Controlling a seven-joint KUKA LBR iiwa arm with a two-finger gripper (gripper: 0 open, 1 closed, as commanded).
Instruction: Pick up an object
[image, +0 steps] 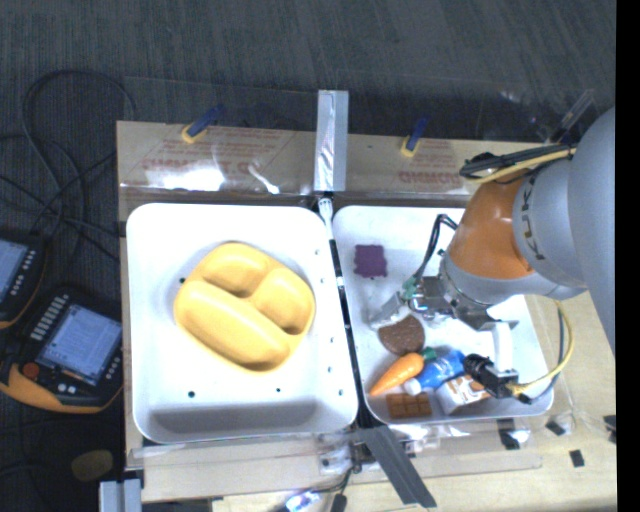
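The gripper (418, 296) stood low in the right bin (400, 232), at about the middle of that bin, at the end of the grey arm (565, 225) that reached in from the right edge of the frame. The arm's orange band (490, 245) sat just right of and above the gripper. From this slanted view it could not be told whether the gripper was spread or pressed together, as the wrist covered most of it.

Just below the gripper and slightly to its left lay a brown rounded piece (403, 336); whether the two touched could not be told. A purple block (370, 262) lay apart from the rest, toward the upper left of the right bin.

The other small things crowded the lower part of that bin. An orange carrot (394, 373) lay at a slant just below the brown piece. A blue and white bottle (441, 367) lay against the carrot's right end. A brown chocolate bar (408, 405) lay flat near the bin's lower rim, and a white carton (461, 396) stood just right of it.

The left bin (230, 405) held one large yellow lobed object (245, 305), which lay near its centre, well apart from the gripper.
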